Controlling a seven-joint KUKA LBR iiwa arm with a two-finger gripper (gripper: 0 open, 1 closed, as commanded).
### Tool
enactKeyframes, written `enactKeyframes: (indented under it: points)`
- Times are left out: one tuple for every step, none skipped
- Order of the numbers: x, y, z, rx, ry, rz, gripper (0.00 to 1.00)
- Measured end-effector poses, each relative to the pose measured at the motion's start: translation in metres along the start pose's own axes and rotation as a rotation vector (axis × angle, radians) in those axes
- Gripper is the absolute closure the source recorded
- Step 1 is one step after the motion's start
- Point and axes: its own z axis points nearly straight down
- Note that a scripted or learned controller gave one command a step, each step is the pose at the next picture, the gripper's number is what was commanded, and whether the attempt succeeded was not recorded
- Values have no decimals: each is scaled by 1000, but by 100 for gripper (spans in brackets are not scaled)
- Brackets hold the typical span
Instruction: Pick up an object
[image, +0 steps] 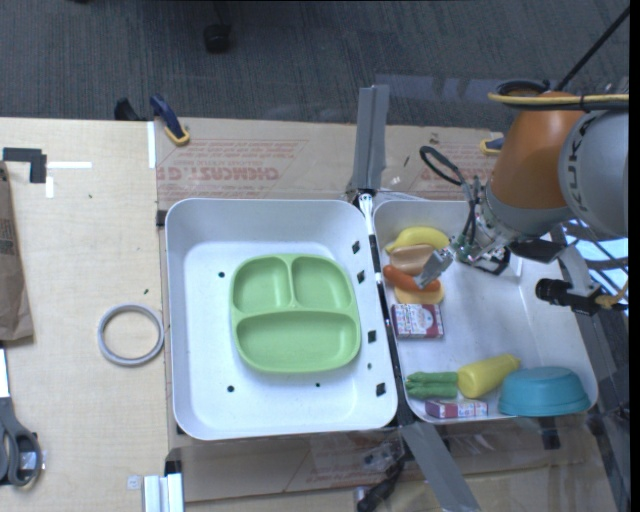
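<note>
A tape ring (130, 333) lies on the bench (80, 250) at nine o'clock, a blue clamp (170, 118) at eleven, scissors (18, 455) at eight o'clock by the left edge.

Reaches in from the right as one grey arm (600, 160), orange band above the wrist. Bends down and leftward, wrist low over the right side of the bench. Ends in a gripper (436, 268) tilted down to the left, metal fingers (432, 270) close together at the tip; whether anything sits between them cannot be made out. Carries dark cables looping around the wrist.
</note>
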Motion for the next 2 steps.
enactKeyframes:
  points:
    - [-27, 24, 26, 1, 0, 184, 0]
    - [-90, 0, -15, -1, -2, 230, 0]
